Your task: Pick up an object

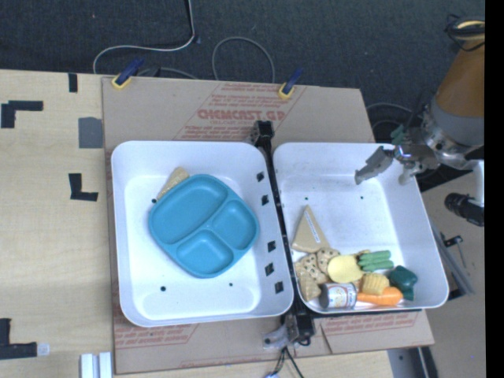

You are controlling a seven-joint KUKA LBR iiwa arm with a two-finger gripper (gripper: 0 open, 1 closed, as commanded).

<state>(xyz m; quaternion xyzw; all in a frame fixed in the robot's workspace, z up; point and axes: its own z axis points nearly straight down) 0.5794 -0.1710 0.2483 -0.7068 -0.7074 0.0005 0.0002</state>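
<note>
On the desk (pixel 47 211), two white bins sit side by side. The right bin (pixel 394 211) holds small toy foods heaped at its near edge: a tan wedge (pixel 309 231), yellow round piece (pixel 343 268), orange carrot (pixel 379 297). The claw (pixel 386 164) hovers spread wide, holding nothing, over the bin's far right.

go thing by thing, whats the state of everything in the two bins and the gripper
blue tray: flat in the left bin, compartments bare, lying over a tan piece
right bin: toy food heaped at its near edge
tan wedge: flat, just above the heap
small can: on its side
carrot: lying flat
gripper: jaws open, nothing between them, above the right bin's far side
</note>
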